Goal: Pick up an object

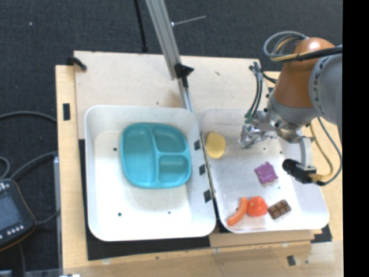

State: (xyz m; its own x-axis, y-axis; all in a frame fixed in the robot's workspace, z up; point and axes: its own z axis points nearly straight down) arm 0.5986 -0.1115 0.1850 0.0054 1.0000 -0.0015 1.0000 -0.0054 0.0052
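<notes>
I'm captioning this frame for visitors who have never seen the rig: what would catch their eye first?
Probably the teal divided plate, alone in the left bin. Next, the grey arm's orange band at upper right, with the gripper hanging over the right bin near a yellow piece. Below it lie a purple block, an orange toy and a brown bar.

We see a thick grey metal robot arm (327, 88) with smooth rounded housings. Above its wrist sits a glossy orange band (297, 79), domed and wide, the brightest part of the body. Thin grey and greenish cables (258, 94) loop off the top of that band and run down its side toward the small silver metal gripper (249, 136), whose parts are too small for us to tell apart. Behind the gripper a black block with a yellow cable (300, 171) hangs from a pale bracket.
</notes>
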